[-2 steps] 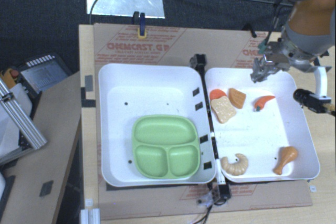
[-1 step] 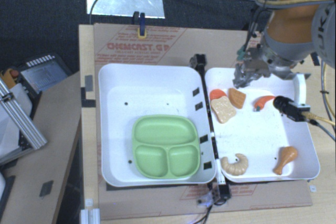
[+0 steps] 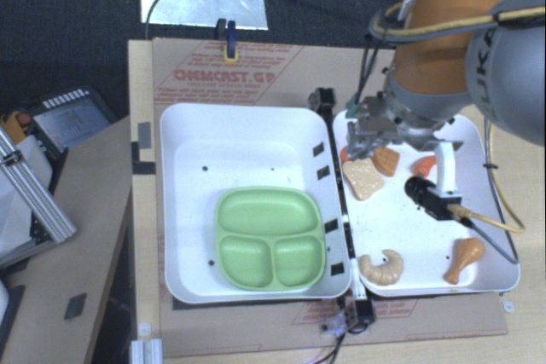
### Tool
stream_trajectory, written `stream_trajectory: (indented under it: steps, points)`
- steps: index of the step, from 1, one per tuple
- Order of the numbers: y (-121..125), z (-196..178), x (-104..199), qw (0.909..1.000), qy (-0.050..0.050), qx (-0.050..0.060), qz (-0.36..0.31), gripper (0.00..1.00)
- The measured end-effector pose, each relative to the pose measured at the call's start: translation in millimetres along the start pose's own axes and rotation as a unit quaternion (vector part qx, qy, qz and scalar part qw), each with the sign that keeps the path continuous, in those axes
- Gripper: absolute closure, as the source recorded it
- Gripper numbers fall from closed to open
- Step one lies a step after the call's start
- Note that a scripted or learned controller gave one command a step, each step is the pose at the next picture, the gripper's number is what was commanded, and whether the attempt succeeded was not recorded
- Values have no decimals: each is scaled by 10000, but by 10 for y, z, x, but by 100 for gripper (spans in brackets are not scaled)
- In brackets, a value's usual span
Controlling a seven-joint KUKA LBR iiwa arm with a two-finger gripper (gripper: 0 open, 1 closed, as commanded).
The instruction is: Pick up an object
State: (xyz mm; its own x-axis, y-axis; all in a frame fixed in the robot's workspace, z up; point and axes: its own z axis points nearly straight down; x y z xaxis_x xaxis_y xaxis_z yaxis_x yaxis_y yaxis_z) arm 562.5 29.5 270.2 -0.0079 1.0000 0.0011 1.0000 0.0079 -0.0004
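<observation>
Shrimp [image 3: 382, 268], drumstick [image 3: 463, 258] lie nearest; pincer [image 3: 368, 141] above bread slice [image 3: 363, 179], grip state unclear.

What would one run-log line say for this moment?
claw: over right bin, above bread slice | divided green plate: left bin

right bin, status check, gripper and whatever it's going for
Gripper low over right bin, above bread slice; grasp unconfirmed. Croissant and drumstick lie apart near front rim. Green tray in left bin.
</observation>
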Motion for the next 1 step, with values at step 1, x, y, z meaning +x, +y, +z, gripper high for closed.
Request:
stream_trajectory:
  steps: [1]
  points:
    - [-36,123,461,10000,-1,-3,-1,100]
